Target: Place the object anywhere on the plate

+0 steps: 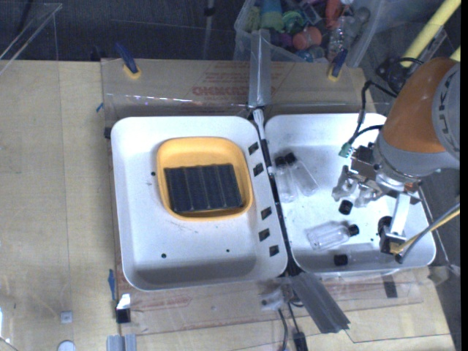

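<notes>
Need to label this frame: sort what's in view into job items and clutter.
Job:
- yellow plate in the left bin
- clear bottles in the right bin
- gripper over the right bin

Lying about:
- tub of colourful toys behind the bins
- blue clamps at the back edge

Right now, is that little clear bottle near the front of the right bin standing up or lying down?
Lying down: the clear bottle rests on its side, black cap pointing right.

Yellow plate (167, 154) left bin (131, 196) (dark tray (203, 188) inside).
</notes>
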`<state>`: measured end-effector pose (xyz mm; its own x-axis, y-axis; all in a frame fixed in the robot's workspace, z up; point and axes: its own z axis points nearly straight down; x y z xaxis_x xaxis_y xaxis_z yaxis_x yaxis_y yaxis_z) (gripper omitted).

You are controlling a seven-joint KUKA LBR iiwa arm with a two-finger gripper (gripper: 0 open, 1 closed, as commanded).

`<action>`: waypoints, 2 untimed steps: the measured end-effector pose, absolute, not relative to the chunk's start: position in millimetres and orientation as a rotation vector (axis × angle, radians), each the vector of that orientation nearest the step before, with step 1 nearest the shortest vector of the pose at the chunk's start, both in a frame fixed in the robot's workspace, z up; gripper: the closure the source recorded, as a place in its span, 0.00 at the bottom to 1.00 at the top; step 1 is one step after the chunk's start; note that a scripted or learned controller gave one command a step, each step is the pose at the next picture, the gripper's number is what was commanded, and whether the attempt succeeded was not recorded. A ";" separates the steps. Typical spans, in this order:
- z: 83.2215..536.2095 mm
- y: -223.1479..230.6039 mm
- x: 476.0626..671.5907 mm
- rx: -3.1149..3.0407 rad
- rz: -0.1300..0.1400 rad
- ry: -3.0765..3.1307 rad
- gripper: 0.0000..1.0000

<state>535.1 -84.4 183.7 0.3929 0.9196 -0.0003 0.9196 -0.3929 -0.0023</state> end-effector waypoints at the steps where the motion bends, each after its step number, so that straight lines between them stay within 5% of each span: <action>1: 183.7 -84.4 535.2 -2.620 0.002 -1.730 0.00; 2: 196.0 -159.2 566.1 -2.393 0.000 -2.039 0.00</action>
<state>566.1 -159.2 196.0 0.1587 0.9873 -0.0012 0.9873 -0.1587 0.0012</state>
